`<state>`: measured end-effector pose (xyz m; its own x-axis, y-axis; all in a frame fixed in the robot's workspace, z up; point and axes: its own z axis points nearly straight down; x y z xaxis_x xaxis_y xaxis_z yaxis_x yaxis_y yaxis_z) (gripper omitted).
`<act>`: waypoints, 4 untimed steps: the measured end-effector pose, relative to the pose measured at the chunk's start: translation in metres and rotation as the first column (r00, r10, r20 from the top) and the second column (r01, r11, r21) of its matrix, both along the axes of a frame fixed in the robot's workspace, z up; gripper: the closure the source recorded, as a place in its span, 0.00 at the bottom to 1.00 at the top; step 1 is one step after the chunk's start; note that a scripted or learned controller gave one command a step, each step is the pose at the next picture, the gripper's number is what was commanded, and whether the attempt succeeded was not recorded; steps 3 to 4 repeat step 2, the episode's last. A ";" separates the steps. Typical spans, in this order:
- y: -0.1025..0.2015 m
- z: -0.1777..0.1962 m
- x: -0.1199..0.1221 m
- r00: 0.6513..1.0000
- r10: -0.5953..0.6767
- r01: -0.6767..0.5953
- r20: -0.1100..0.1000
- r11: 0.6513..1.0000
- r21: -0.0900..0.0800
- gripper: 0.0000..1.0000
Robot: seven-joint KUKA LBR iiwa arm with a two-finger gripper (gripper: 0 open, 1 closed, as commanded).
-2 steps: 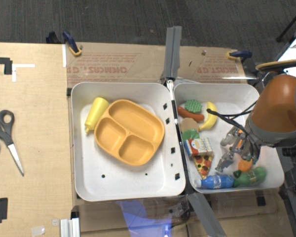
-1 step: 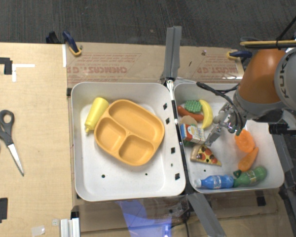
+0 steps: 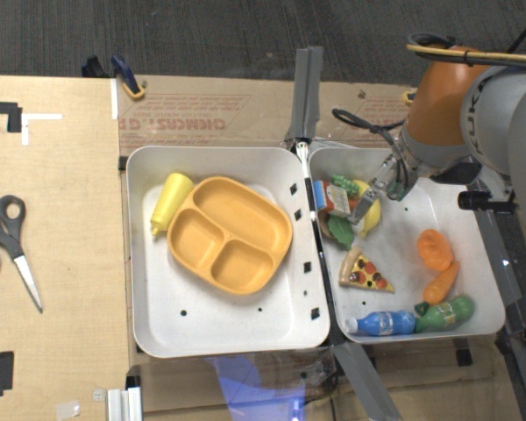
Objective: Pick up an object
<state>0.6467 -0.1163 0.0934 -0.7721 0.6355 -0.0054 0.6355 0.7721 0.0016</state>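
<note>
Two white bins sit side by side on the bench. At far left of the frame lie scissors (image 3: 9,244) on the wood. The left bin (image 3: 149,323) holds a yellow divided plate (image 3: 230,233) with a yellow bottle (image 3: 169,202) touching its upper-left edge. The right bin (image 3: 478,323) holds a cluster — a toy pizza slice (image 3: 365,273) near centre, a blue bottle (image 3: 384,324) and a green bottle (image 3: 445,314) along the lower edge, and an orange carrot-like piece (image 3: 438,267) at right. In its upper left, the gripper (image 3: 369,203) reaches down among a yellow banana (image 3: 371,218) and green items (image 3: 340,230); whether its fingers are apart or together I cannot tell.
</note>
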 end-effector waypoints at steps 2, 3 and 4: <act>0.080 0.099 -0.009 0.983 -0.186 0.186 -0.002 0.983 0.001 1.00; 0.080 0.099 -0.009 0.983 -0.186 0.186 -0.002 0.983 0.001 1.00; 0.080 0.099 -0.009 0.983 -0.186 0.186 -0.002 0.983 0.001 1.00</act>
